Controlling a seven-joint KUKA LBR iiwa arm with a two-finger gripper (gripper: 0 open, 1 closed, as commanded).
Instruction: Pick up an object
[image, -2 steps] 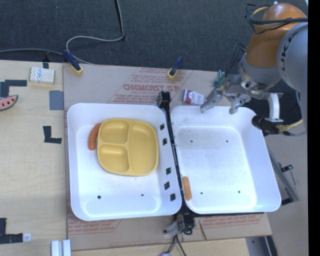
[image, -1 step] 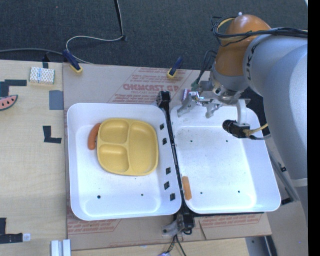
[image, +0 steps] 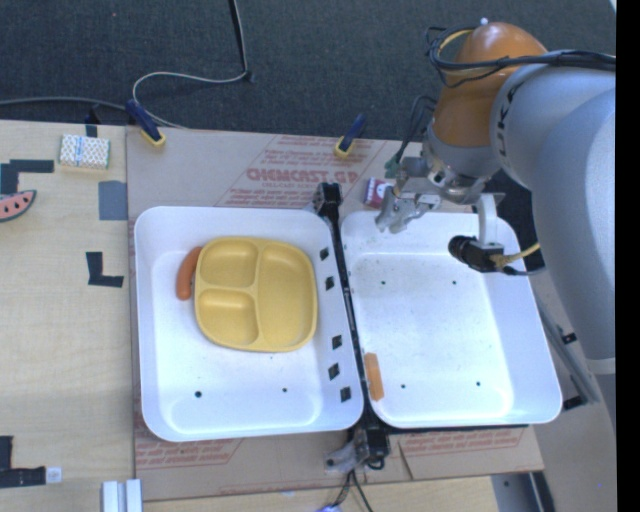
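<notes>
Yellow plate (image: 256, 294) over orange sausage (image: 185, 274) in left bin (image: 240, 410), pincer (image: 400, 213) grip state unclear

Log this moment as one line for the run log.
gripper: over right bin far edge, grasp unclear | yellow plate: left bin | orange pieces: beside plate, right bin near corner

My tool (image: 400, 212) is hanging over the far edge of the right bin (image: 450, 330), near its left corner, with my grey arm (image: 560, 130) reaching in from the right. A yellow divided plate (image: 255, 293) is lying in the left bin (image: 235, 395), and an orange carrot-like piece (image: 185, 275) is sitting against the plate's left rim. Another small orange piece (image: 373, 377) is resting in the right bin by the divider. Both bins are sitting on cardboard (image: 270, 175) on the surface (image: 60, 330).
</notes>
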